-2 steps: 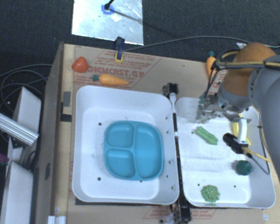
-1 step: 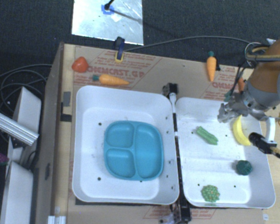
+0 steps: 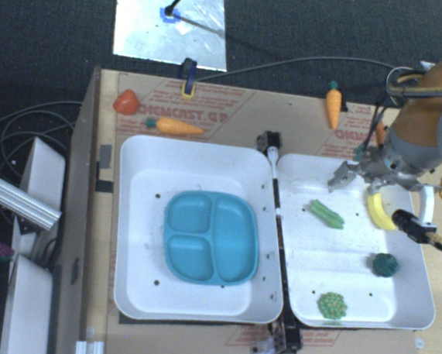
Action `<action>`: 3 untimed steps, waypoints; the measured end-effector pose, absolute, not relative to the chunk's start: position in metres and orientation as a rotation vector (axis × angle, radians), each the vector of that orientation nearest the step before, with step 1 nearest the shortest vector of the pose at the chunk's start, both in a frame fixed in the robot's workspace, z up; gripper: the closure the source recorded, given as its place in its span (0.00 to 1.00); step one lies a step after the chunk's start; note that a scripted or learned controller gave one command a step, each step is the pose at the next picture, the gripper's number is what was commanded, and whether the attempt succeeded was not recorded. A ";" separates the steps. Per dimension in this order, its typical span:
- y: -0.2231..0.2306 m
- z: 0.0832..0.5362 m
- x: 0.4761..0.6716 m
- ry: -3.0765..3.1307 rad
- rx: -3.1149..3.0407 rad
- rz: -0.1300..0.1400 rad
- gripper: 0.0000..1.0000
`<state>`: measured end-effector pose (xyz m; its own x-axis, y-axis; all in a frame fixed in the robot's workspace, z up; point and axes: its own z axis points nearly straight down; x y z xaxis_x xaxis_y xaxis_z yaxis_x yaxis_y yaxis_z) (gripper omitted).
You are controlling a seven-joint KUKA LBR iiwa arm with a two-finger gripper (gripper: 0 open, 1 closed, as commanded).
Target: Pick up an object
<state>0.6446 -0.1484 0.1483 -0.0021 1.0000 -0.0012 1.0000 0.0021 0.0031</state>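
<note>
The grey arm reaches in from the right, its pincer lowered and pointing left.

Both bins, left and right, look to me like smooth white plastic, slightly glossy. The blue divided tray reads as matt plastic. The bench board looks like printed cardboard. I note the green bumpy ball has a rough, knobbly surface; the banana appears smooth.

Bench bears two white bins — plus carrots, a tomato.
</note>
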 end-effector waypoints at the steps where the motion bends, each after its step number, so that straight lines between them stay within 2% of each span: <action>1: -0.112 0.104 0.639 2.226 2.217 0.001 0.00; 2: -0.089 0.084 0.642 2.226 2.217 0.001 0.00; 3: -0.131 0.085 0.669 2.221 2.217 0.002 0.00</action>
